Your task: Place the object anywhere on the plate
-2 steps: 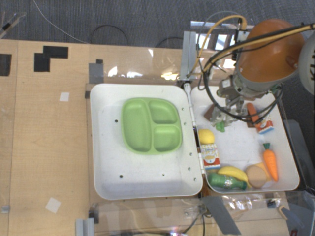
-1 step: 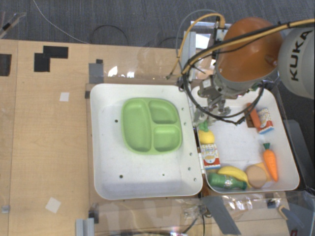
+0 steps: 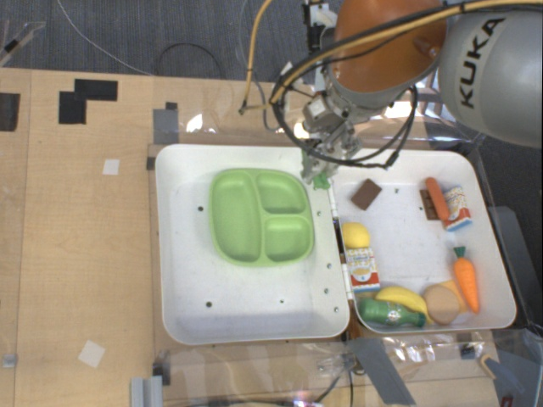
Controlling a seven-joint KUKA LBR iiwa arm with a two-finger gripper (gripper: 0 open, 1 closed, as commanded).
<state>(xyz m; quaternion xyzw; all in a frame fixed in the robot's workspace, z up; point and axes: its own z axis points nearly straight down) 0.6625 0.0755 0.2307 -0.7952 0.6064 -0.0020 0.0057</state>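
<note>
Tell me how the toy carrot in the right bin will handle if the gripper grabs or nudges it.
The carrot looks like smooth moulded plastic, so it is probably stiff and light, perhaps a bit slick. Its tapered, rounded body suggests it may roll or pivot when nudged. It lies close to the bin wall and a tan round piece, so the fingers may have little room.
</note>
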